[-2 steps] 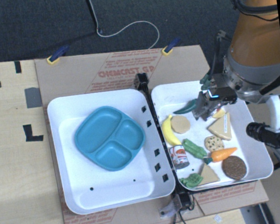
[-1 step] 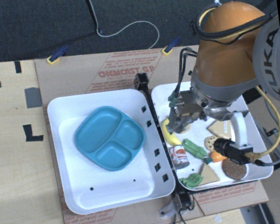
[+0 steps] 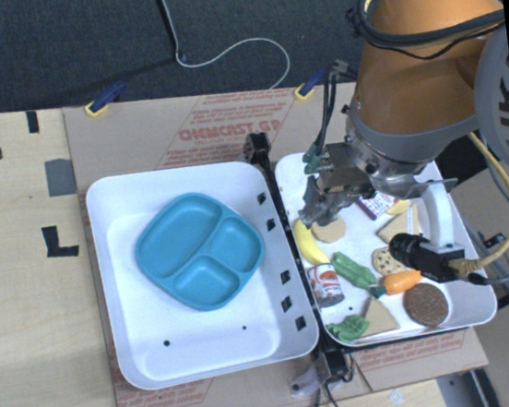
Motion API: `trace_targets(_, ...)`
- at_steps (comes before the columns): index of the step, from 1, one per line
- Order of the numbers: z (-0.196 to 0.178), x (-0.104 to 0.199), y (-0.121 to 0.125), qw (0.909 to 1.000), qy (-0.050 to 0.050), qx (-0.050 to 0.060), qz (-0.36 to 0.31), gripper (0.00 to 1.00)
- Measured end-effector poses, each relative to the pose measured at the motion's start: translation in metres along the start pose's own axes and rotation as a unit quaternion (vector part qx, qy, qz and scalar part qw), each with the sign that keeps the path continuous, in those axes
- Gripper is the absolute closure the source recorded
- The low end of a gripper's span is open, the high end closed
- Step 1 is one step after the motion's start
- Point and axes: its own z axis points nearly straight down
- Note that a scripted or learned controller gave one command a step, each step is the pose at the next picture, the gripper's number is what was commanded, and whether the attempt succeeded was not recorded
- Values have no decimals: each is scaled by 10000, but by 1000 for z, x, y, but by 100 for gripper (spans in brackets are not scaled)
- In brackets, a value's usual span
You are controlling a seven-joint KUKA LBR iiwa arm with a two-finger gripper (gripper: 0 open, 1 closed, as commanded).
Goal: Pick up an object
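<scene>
The gripper (image 3: pixel 322 209) is lowered into the right bin (image 3: pixel 478 313), just above a banana (image 3: pixel 309 243) and a tan biscuit (image 3: pixel 331 230) — its finger state cannot be told. With the toys packed so closely, two could be nudged together — or nothing caught at all.

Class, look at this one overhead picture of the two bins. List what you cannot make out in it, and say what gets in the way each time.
- End effector: too dark and small to tell whether it grips anything.
- Right bin: its far part is covered by the arm.
- Purple packet: mostly under the wrist; its label is unreadable.
- Can: its print is too small to read.
- Blue tray in the left bin: fully in sight.
</scene>
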Motion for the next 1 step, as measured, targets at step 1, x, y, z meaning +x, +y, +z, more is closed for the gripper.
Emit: trace_targets(1, -25, -27, 8, 10000, -6, 3, 20, 100)
